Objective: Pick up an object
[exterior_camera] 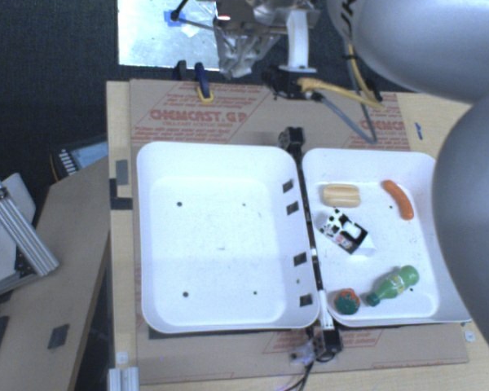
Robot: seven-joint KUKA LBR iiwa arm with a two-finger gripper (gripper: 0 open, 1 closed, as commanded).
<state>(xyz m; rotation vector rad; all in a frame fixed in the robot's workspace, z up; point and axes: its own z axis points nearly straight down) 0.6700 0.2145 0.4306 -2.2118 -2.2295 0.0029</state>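
Left bin (pixel 212 243): bare floor.
Claw (pixel 238 51): high over the counter's (pixel 187 112) far edge; whether it is open cannot be told.
Right bin (pixel 416 165): bread roll (pixel 341 195), sausage (pixel 398 199), green bottle (pixel 394 285).
Bottle axis: diagonal, cap toward near-left.
Risk: rounded bottle could roll from a crosswise grip.

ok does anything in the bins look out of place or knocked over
Nothing looks damaged or spilled. The green bottle lies on its side in the right bin, and the black-and-white item sits askew near the middle.
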